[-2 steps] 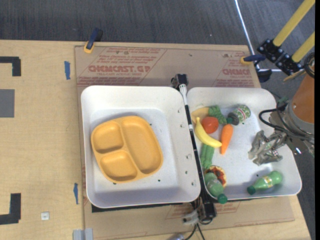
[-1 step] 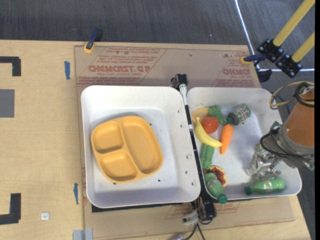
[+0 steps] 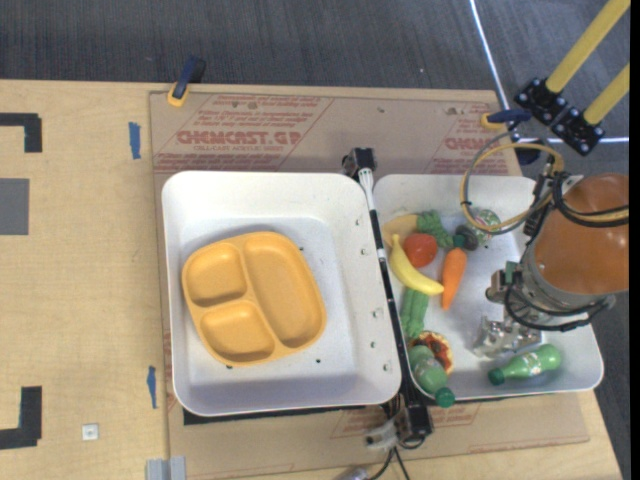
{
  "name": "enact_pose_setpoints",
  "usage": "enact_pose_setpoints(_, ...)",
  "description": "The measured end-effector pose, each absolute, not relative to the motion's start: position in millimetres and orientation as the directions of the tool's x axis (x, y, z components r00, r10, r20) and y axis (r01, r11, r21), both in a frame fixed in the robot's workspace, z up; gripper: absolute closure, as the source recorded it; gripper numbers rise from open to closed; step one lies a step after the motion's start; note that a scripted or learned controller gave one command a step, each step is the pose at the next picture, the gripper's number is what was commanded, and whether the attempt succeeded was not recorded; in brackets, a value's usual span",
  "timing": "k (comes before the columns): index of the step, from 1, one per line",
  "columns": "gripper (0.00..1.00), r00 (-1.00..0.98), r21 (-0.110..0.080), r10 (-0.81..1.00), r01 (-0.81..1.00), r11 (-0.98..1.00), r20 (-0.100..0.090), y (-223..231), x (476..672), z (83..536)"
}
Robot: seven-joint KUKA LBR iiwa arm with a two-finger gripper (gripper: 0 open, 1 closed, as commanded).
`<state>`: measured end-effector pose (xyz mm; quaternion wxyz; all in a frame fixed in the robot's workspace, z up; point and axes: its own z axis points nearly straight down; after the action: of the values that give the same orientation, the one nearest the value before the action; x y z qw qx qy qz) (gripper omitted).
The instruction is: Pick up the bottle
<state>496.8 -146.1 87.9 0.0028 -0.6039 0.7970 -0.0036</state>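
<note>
arm low, gripper (image 3: 503, 336) beside bottle (image 3: 527, 365)

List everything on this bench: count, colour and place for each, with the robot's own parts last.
Bins: 2, white, side by side; left bin, right bin.
Tray: 1, yellow, three compartments, in the left bin.
Banana: 1, yellow, right bin, near its left wall.
Tomato: 1, red, right bin, beside the banana.
Carrot: 1, orange, right bin, right of the banana.
Bottles: 2, green. One lies on its side at the right bin's front right, just beside the gripper; the other lies at the front left corner.
Clamps: 2, blue and yellow, at the board's far edge, one on the left, one on the right.
Arm: 1, grey with an orange band, over the right bin.
Gripper: 1, metal, low in the right bin.
</note>
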Motion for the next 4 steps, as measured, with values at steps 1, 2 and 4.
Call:
enact_pose_setpoints(1, 1.0, -0.069, -0.007, -0.998, -0.998, 0.069, 0.003, -101, 490.2, 88)
enact_pose_setpoints(2, 1.0, 0.228, -0.014, -0.974, -0.973, -0.228, -0.002, -187, 483.2, 87)
enact_pose_setpoints(4, 1.0, 0.895, -0.004, -0.446, -0.446, -0.895, -0.001, -144, 491.3, 87)
